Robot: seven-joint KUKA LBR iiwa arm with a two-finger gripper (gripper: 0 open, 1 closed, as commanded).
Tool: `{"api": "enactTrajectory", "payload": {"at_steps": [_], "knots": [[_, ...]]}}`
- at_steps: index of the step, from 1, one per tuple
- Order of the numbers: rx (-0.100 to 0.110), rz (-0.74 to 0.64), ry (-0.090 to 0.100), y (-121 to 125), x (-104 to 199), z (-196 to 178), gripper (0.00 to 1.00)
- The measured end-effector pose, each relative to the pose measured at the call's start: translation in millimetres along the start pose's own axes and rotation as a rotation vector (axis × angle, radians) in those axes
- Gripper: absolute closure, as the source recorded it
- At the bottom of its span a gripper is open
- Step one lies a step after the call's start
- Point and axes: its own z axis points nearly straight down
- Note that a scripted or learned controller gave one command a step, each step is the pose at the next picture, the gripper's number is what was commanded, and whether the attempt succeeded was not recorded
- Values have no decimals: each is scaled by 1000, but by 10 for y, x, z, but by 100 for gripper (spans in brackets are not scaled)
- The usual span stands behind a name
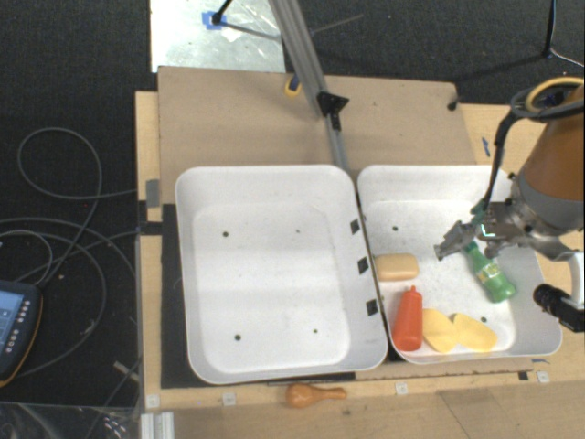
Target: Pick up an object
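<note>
The right bin [430,199] holds several objects. A green bottle [492,276] lies at its right side, with its neck end pointing up toward my gripper [463,241]. The gripper hovers low over the bin's middle right, right at the bottle's upper end; whether it touches the bottle is unclear. A tan block [396,266] lies against the bin's left wall. Below it a red bottle [409,318] lies lengthwise at the front left corner. Two yellow pieces [440,330] [476,333] rest side by side along the front wall.
The left bin [265,190] sits beside the right one, divided by a shared ridge with black clips [363,265]. A small brown object [315,393] lies on the bench in front of the bins. A metal pole [306,53] slants over the back.
</note>
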Motion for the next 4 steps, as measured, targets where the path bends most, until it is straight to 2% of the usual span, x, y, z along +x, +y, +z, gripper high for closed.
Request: {"api": "enactTrajectory", "payload": {"at_steps": [1,2,4], "knots": [[-4,3,-1,8,-2,-18,0],[1,5,0,-82,-39,469,0],[1,5,0,-97,-21,1409,0]]}}
